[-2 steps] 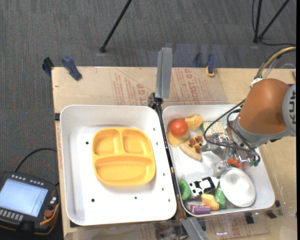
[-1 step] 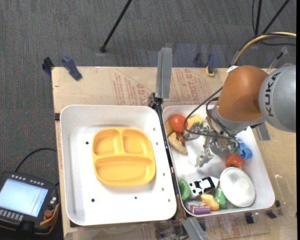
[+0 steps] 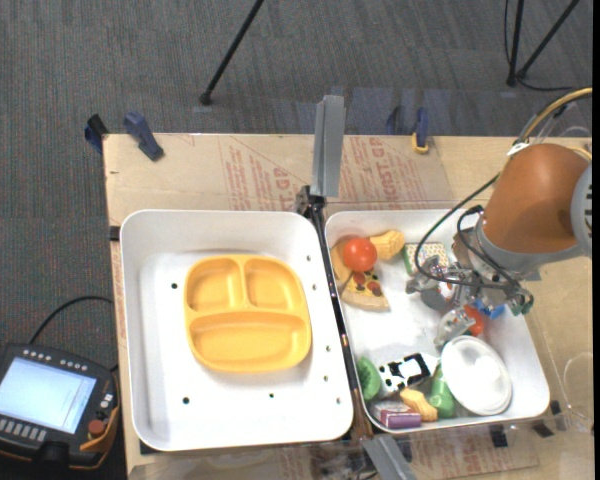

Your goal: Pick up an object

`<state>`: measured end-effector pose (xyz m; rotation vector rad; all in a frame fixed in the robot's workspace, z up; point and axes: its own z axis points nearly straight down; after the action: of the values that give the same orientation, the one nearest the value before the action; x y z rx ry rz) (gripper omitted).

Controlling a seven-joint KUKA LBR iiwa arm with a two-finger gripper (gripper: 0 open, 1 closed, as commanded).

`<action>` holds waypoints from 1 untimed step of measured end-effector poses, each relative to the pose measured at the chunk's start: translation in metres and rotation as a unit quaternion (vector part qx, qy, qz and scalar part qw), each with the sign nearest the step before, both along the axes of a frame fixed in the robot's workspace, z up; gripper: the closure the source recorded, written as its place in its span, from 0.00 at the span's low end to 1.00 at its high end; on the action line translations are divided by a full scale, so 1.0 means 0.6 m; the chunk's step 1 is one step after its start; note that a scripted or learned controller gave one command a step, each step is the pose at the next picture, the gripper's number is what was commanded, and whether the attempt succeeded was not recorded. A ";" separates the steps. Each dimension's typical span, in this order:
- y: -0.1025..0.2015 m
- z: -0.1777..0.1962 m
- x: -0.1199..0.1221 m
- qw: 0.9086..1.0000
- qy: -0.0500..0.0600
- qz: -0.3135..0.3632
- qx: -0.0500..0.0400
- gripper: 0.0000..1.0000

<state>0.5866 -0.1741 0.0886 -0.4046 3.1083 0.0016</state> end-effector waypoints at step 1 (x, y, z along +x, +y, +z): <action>-0.061 0.001 0.020 1.000 -0.001 0.007 0.000 0.00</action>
<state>0.5987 -0.2106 0.0894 -0.4268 3.1032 0.0001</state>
